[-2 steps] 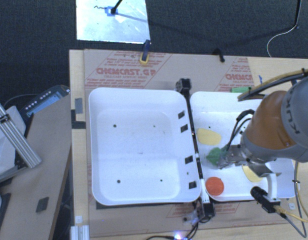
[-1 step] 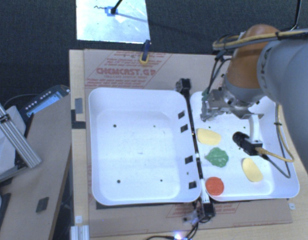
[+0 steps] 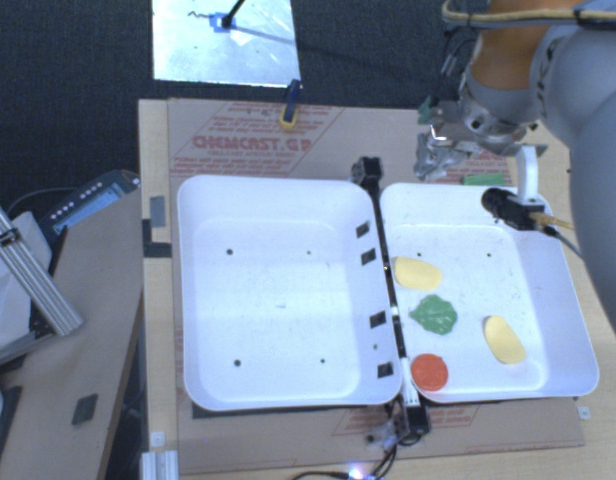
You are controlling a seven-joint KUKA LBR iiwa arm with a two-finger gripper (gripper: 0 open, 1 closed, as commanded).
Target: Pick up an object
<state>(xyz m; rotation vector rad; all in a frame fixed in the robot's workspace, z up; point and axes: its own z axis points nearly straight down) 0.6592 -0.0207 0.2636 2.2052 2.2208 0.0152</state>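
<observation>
Two shallow white plastic bins sit side by side; the left bin (image 3: 278, 288) lies well to the pincer's left and below it. Over the far rim of the right bin (image 3: 563, 298) hangs the pincer (image 3: 435, 163), above all four pieces; whether it is wide or narrow I cannot tell. Nearest below it is a pale yellow oval piece (image 3: 417, 273), long axis running left-right, tilted slightly. Lower lie a green lumpy piece (image 3: 433, 315), a red round piece (image 3: 429, 372) and a second yellow oval (image 3: 504, 339), pointing diagonally. A good pick likely means descending straight over one piece, closing across its short axis.
</observation>
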